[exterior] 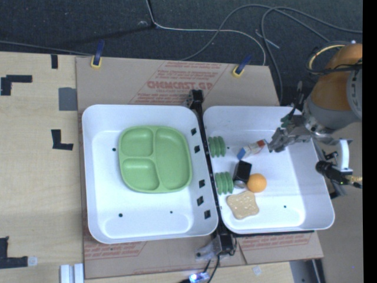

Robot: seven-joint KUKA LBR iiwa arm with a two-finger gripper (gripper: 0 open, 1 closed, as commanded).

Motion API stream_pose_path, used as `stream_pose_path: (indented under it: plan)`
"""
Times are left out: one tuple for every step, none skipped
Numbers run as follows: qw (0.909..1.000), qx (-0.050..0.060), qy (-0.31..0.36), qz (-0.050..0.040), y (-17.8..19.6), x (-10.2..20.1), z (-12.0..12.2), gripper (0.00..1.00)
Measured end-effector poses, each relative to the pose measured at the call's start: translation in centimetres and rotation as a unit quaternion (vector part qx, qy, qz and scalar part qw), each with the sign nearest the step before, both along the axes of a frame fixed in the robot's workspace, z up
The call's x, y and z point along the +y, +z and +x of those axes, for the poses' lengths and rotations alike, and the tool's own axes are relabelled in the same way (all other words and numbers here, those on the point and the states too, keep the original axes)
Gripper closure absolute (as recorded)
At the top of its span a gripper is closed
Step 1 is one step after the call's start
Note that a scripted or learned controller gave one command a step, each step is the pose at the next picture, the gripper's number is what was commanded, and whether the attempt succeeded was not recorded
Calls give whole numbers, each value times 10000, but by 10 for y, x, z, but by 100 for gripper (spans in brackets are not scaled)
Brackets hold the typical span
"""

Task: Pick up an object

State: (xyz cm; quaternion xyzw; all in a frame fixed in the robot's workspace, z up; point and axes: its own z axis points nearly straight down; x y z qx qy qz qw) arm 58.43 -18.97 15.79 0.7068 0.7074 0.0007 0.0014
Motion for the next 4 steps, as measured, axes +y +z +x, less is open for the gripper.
stream_pose_path:
  plan:
    - [10000, -1, 6, 0, 61, 5, 4, 100]
    - [10000, -1, 4, 0, 102, 5, 4, 100]
    - [10000, 22, 14, 5, 90, 51, 5, 100]
    - [10000, 23, 20, 6, 80, 99, 19, 100]
